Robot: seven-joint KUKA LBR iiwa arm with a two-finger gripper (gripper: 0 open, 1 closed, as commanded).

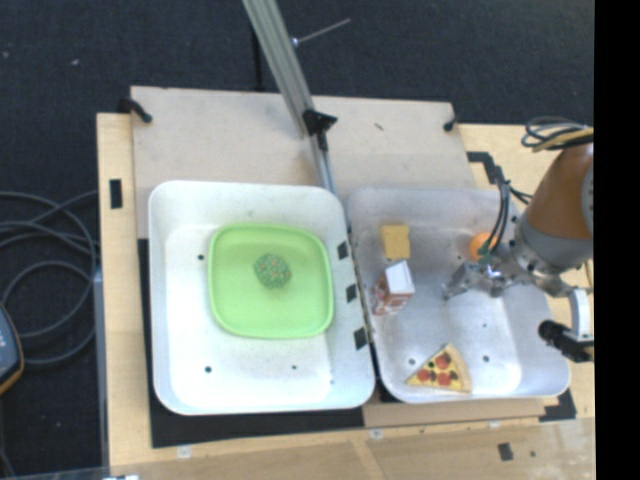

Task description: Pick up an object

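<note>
**Arm low in the right bin, toys within reach**

The arm (pixel 560 203) reaches into the right bin (pixel 500 358) from the right, and its gripper (pixel 478 276) sits low over the bin floor near the middle. Whether the fingers are spread or closed cannot be told from this slanted view, and nothing can be seen held between them.

Several small things lie around the fingers. An orange ball (pixel 482 243) sits just beside them, on the far side, partly hidden by the wrist. To their left, near but apart, lie a red and white carton (pixel 394 286) and, beyond it, a yellow block (pixel 395 240). A pizza slice toy (pixel 439 370) lies on the near side, well apart. In the left bin (pixel 180 368), far to the left of the fingers, a green plate (pixel 230 308) carries a small green knobbly ball (pixel 272 270).

All of these look like light toys. The orange ball is nearest, but being round and probably smooth it may roll or squirt out; a hold across its widest part would suit. The yellow block and the carton look stiff with flat sides, so a grip across two opposite faces seems safest. The pizza slice lies flat and thin, and would be hard to get under.
</note>
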